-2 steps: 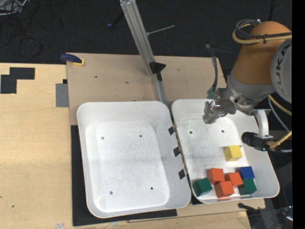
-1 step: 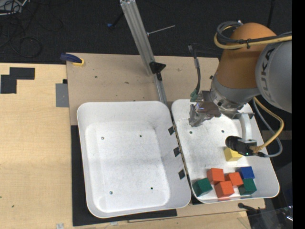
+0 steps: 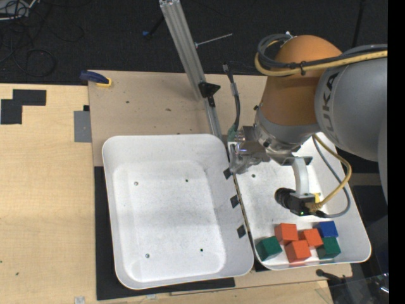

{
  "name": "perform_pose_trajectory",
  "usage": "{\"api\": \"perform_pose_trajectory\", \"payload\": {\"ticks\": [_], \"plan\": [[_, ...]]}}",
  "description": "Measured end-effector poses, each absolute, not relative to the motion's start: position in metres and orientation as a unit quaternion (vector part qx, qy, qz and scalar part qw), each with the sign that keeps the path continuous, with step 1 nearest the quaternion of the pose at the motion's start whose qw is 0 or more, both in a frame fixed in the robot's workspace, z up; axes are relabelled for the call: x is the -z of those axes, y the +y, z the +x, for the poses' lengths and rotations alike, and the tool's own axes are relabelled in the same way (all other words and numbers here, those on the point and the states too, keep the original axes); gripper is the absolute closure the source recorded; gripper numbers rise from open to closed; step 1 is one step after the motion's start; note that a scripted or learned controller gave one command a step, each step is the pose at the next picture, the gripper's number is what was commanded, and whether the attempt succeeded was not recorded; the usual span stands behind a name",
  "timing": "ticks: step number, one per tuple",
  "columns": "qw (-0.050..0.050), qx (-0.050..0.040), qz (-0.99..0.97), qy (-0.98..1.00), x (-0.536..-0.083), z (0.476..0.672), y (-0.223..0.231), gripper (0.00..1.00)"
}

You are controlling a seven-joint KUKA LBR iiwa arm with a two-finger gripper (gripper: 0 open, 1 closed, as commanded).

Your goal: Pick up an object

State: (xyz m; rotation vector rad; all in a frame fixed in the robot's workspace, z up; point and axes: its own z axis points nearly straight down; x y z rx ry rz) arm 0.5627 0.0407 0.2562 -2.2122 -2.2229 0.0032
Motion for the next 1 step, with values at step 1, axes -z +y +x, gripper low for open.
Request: {"api": "perform_pose_trajectory", "payload": {"ticks": [1], "plan": [[0.003, -0.0023, -0.706, -0.709, -0.2390, 0.5622, 0.0978, 1.00]]}}
